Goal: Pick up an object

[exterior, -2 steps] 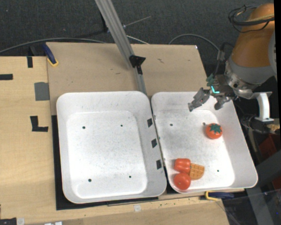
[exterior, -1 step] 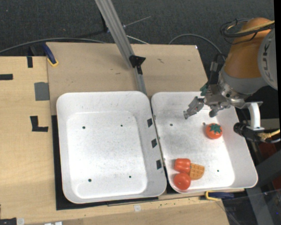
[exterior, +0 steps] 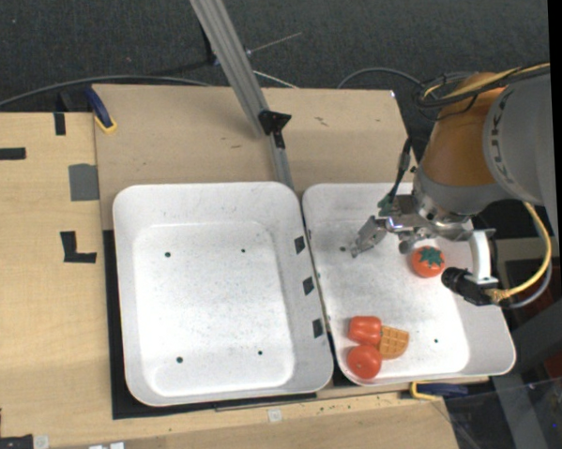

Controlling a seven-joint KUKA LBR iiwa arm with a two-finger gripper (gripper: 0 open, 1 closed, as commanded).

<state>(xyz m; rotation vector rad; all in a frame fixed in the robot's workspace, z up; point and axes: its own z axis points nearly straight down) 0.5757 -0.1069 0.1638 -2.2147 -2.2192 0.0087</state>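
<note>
A pale wooden bench fills the camera view, with dark floor beyond its far edge and a grey metal post slanting in from the far side. Two shallow white bins sit side by side on the bench. The left bin shows only a few dark dots on its speckled floor. The right bin holds the objects.

The grey arm, with its orange band, reaches in from the bench's right edge over the far half of the right bin. Its gripper points toward the wall shared by the two bins; the jaws look slightly parted, with nothing between them.

An orange-red tomato toy with a green top lies near the bin's right side, just beside the wrist and apart from the jaws. At the bin's near edge, close to the shared wall, a red pepper-like toy and a red ball sit one behind the other, both touching an orange waffle-patterned piece on their right.
</note>
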